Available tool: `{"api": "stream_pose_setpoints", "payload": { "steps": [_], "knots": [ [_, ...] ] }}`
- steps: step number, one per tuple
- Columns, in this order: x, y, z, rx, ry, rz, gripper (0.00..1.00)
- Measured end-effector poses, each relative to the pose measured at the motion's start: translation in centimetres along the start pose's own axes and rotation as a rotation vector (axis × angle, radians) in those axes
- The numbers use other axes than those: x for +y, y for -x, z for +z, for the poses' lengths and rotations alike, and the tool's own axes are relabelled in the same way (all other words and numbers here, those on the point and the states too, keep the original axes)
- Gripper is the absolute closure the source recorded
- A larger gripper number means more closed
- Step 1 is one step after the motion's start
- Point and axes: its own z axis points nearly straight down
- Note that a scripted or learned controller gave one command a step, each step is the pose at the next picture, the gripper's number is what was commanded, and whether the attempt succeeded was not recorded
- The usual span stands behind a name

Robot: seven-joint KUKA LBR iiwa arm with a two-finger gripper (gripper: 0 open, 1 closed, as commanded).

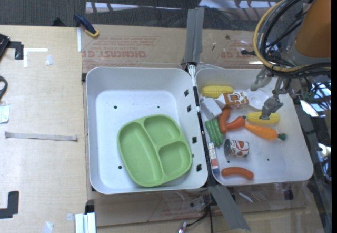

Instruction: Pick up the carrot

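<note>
**Tool low over right bin, just above carrot**

Two white bins side by side on desk [37, 121]. Left bin [100, 89]: green divided plate [154, 149] w/ three compartments, lying toward 6 o'clock of bin floor. Right bin [295, 163]: mixed toy food.

Carrot [261, 131]: orange, lying roughly flat near centre-right of right bin, green tip at 3 o'clock end, pointing slightly down toward 4 o'clock. Touching or nearly touching yellow item [261, 117] directly at its 12 o'clock; can't tell which.

Tool [270, 106]: grey, reaching in from 3 o'clock side, hanging above yellow item, at approx 12 o'clock of carrot. Finger state: can't tell, too small + blurred. Nothing visibly gripped. Orange band of arm [316, 26] at top right, black/yellow cables looped beside it.

Other contents of right bin:
- corn cob [217, 90] at 11 o'clock corner
- small box w/ orange label [235, 100] just beside corn, at its 4 o'clock
- red-orange sausage-like piece [230, 120], at 9 o'clock of carrot
- green ridged veg [213, 132] along left wall
- small can [236, 147] at 7 o'clock of carrot, apart from it
- another sausage-like piece [237, 173] near 6 o'clock wall
</note>
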Motion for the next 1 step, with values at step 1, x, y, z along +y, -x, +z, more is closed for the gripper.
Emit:
{"api": "stream_pose_setpoints", "payload": {
  "steps": [1],
  "knots": [
    [-3.34,-3.59,11.55,-0.002,-0.001,0.235,0.00]
  ]
}}
